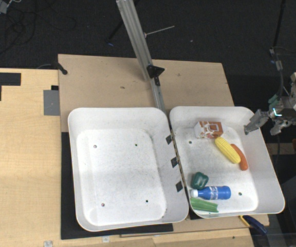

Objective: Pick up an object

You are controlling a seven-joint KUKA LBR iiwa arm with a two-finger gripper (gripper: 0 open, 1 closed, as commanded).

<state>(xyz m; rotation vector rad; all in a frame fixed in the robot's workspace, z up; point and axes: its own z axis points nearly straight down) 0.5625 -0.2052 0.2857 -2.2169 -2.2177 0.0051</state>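
Hovering at the right-hand shallow white bin's [271, 189] rim, the grey two-finger gripper [271, 118] holds nothing visible, its spread unclear; the yellow plastic corn cob [226, 150] lies nearest, down-left.

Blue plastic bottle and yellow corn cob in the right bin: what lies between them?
Nothing: in the camera view, bare white bin floor separates the blue plastic bottle from the yellow corn cob. The orange sausage-shaped toy lies beside the cob, off that line.

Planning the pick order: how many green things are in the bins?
2, both in the right bin, near its front-left corner: a green pepper just above the blue bottle, and a flat green item just below it. Nothing seems hidden.
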